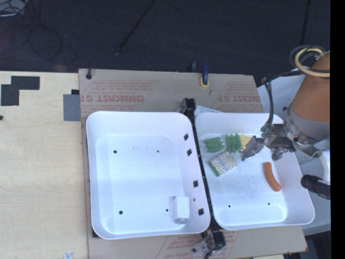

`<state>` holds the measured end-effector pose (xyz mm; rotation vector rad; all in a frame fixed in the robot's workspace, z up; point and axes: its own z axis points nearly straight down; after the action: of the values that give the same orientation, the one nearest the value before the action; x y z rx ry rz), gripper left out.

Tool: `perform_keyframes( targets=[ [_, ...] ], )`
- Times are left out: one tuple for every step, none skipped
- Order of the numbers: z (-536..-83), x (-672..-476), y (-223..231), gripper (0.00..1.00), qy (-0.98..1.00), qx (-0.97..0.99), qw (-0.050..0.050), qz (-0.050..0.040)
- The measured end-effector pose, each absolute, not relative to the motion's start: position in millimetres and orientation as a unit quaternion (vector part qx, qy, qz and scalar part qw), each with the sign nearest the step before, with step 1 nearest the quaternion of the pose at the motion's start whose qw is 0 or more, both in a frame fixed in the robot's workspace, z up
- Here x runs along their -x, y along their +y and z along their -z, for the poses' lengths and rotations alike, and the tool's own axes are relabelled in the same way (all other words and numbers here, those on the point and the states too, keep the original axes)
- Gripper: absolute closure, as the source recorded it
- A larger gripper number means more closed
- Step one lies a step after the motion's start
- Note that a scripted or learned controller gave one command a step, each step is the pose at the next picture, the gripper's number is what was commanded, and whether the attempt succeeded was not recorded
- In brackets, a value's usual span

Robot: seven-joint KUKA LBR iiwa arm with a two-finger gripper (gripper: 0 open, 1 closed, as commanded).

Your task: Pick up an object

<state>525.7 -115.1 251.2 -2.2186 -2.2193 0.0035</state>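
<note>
Two shallow white bins sit side by side on the desk (43,166), on a sheet of brown cardboard (161,90) with printed lettering. The left bin (99,144) has one thing in it, a small white block (180,209) lying near its lower right corner. The right bin (291,212) carries the rest. A green knobbly piece (214,143) lies near the bin's upper left, and just beside it on the right is a second green piece (233,141), spikier and somewhat taller. A sliver of pale yellow (245,140) shows just right of that one, partly hidden. Below the green pieces lies a flat rectangular object (223,163), tilted, with a green edge and a pale top covered in small coloured dots. Well to the right, near the bin's right wall, an orange sausage-shaped object (272,176) lies lengthwise, slanting a little, apart from everything else.

The hand (265,149) hangs over the right bin, between the dotted rectangle and the orange piece, with the arm's orange band (317,93) above it at the right edge. Its dark fingers (251,149) are spread apart, released, with nothing between them. The left finger points toward the dotted rectangle, near it, but whether it touches cannot be told.
</note>
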Motion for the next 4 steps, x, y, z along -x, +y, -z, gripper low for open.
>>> perform_keyframes(
  targets=[
    [-473.1, -542.4, -142.1, 0.0, -0.707, 0.707, -0.008, 0.0041],
    [-341.8, -538.5, -119.3, 0.0, -0.706, 0.708, 0.007, -0.0043],
    [-547.8, -529.8, -180.8, 0.0, -0.706, 0.708, -0.008, 0.003],
    [-547.3, -531.5, -177.0, 1.0, -0.709, 0.705, 0.001, -0.0017]
  ],
)
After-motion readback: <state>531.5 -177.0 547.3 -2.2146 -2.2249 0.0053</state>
